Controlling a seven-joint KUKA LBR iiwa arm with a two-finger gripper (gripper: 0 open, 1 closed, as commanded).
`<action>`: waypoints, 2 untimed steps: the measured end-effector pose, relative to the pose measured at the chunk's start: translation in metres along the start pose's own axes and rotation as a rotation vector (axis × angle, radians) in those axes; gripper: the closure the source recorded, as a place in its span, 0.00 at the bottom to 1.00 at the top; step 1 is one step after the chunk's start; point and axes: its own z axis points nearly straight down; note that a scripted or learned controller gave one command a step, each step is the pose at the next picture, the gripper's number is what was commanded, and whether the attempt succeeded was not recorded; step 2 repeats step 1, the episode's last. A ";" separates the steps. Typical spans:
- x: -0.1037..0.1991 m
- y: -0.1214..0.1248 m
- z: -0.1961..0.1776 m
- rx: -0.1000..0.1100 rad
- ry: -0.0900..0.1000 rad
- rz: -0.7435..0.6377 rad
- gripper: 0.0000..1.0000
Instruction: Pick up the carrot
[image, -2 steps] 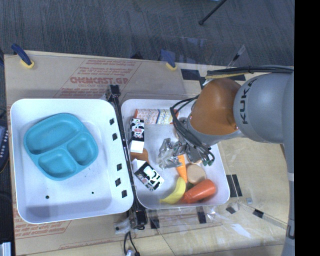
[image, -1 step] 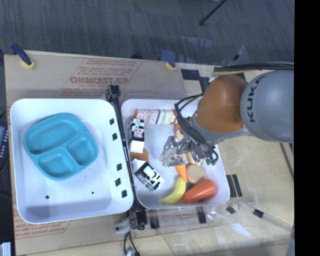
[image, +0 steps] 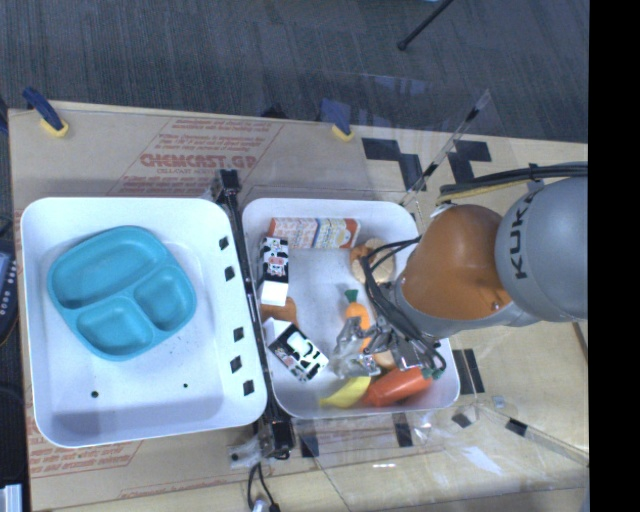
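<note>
The gripper (image: 362, 350) is low in the right bin (image: 318, 395), lower right of the frame, right over the small carrot (image: 354, 314); whether its fingers are spread or pressed together I cannot tell. This looks like the reach-and-grasp step. Next comes closing on the carrot, clear of the banana (image: 345, 394) and red vegetable (image: 400, 385), then lifting.

Even, fairly bright overhead light. The two shallow white plastic bins (image: 140, 415) are the brightest surfaces, nearly washed out along their rims. Soft shadows gather under the grey arm with the orange band (image: 455, 265), dimming the clutter around the tool (image: 365, 350). The picture is slightly soft and grainy; small objects there blur together.
</note>
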 end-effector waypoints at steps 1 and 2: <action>-0.010 0.049 -0.058 0.001 -0.008 0.236 1.00; -0.010 0.049 -0.058 0.001 -0.008 0.236 1.00</action>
